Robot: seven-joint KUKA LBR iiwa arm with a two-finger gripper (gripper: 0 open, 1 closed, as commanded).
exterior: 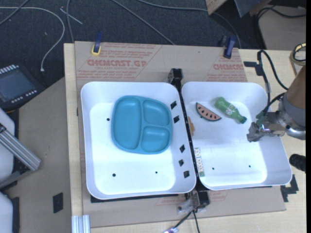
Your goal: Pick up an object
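Observation:
A watermelon slice toy (208, 111) lies in the right bin (228, 171), toward its back left. Beside it on the right lies a green bottle (230, 109), tilted. My gripper (256, 131) hangs over the right side of the same bin, to the right of and a little nearer than the bottle, apart from both objects. Nothing shows between its fingers. A blue divided plate (142, 124) lies in the left bin (131, 178).
A black divider with clips (182, 130) runs between the two bins. A small brownish item (192, 126) lies at the right bin's left wall. Cardboard lies under the bins, with cables on the dark floor at the back.

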